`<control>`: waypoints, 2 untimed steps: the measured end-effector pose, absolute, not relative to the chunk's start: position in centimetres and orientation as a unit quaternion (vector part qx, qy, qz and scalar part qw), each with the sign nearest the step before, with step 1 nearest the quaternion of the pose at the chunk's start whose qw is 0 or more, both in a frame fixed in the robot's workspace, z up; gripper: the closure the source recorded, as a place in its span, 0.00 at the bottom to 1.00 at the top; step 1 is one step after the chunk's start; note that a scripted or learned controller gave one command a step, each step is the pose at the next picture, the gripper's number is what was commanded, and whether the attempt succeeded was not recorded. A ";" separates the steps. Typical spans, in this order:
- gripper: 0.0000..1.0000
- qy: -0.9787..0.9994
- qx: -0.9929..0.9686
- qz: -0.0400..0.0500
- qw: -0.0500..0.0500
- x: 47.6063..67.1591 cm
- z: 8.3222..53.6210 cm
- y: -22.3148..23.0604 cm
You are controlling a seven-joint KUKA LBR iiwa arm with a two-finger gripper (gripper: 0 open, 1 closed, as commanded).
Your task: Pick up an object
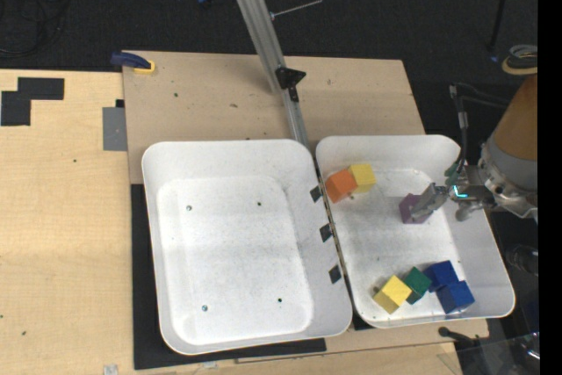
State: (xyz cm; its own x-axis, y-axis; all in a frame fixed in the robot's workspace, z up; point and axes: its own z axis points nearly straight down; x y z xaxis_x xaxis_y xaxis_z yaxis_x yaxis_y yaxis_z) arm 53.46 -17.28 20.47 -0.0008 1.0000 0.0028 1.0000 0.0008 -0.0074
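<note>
In the camera view you see the arm [518, 136] come in from the right and lean low over the right bin [479, 228], which is how it gets its wrist down among the blocks. The gripper [430, 202] sits at a purple block [410, 207] near the middle of that bin, with a grey finger lying against the block's right side; you cannot tell from this slant whether the pincer is apart or closed, nor whether the block is truly between its tips, so treat the hold as unproven. The purple block looks tilted and rests on the bin floor, well apart from the others, which I judge is why it makes the easy target: nothing crowds the approach. To the far left of that bin an orange block [341, 184] and a yellow block [362, 177] sit touching each other, close to the wall shared with the left bin [176, 167]. Along the near side a second yellow block [392, 293], a green block [416, 284] and two blue blocks [449, 285] huddle together, touching, close to the near rim; picking from that cluster would likely nudge its neighbours. A metal strut [259, 26] slants in from the far side towards the gap between the bins. If the pick is under way, the next call is a clean lift.
</note>
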 end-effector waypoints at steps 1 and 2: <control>0.00 -0.707 -0.708 0.001 0.001 53.5 20.7 -17.4; 0.00 -0.707 -0.708 0.002 0.004 53.6 14.2 -17.1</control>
State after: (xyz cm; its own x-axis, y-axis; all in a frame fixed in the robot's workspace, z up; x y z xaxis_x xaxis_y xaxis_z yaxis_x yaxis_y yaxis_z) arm 53.55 -17.14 14.22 0.0014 1.0000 0.0029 1.0000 -0.0014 -0.0096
